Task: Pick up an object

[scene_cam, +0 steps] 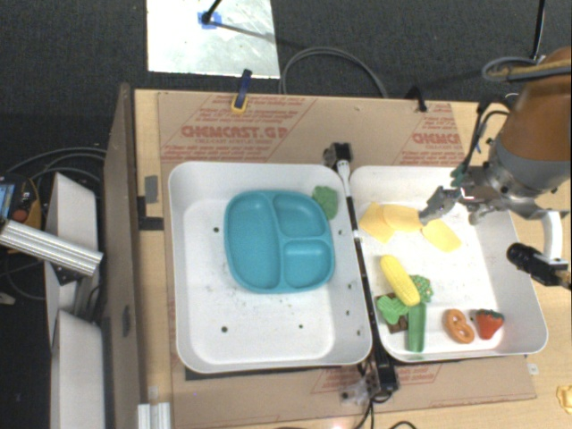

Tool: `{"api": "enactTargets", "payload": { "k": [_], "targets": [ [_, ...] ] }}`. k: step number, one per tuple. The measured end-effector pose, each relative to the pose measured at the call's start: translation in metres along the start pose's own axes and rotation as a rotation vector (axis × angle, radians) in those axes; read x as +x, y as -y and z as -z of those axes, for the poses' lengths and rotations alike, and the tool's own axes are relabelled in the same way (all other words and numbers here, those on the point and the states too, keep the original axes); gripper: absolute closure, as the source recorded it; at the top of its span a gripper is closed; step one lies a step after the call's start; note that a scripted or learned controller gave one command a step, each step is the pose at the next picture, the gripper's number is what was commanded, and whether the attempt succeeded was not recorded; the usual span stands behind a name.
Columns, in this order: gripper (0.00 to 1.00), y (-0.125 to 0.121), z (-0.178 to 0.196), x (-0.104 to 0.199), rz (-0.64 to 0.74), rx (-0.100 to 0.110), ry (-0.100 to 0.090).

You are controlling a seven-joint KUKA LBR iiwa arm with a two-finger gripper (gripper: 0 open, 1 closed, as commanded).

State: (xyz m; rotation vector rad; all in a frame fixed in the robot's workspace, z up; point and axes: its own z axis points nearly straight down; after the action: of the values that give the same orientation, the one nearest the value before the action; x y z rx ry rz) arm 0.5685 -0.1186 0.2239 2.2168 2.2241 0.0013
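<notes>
1. Camera view looks down on two white bins side by side, and the arm reaches in from the right, over the top part of the right bin.
2. Up high the arm is orange, and lower down it is grey. It bends down toward the bin floor.
3. At its end sits the gripper, low over the bin. It points toward the left bin.
4. I cannot tell if the gripper is apart or together, because it is small and blurry.
5. Just beside the gripper tip lies a yellow block. It sits a bit below the tip. I see nothing clamped in the gripper.
6. On the other side of the tip, toward the wall between the bins, lies a pale yellow piece. It is very near too.
7. Farther below the gripper rests a corn cob, next to a green toy.
8. Well below the arm, near the bin's bottom corner, sit an orange pretzel and a red strawberry, side by side.
9. Far across from the gripper, in the left bin, lies a blue tray. A small green leaf toy touches its corner.
</notes>
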Motion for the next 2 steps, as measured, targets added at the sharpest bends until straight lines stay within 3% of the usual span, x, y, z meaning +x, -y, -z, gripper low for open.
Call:
{"api": "enactTargets", "payload": {
  "k": [1, 2],
  "targets": [
    [0.00, 0.002, -0.070, 0.022, 0.003, 0.005, -0.002],
    [0.00, 0.040, -0.143, 0.035, -0.001, 0.005, -0.002]
  ]
}}
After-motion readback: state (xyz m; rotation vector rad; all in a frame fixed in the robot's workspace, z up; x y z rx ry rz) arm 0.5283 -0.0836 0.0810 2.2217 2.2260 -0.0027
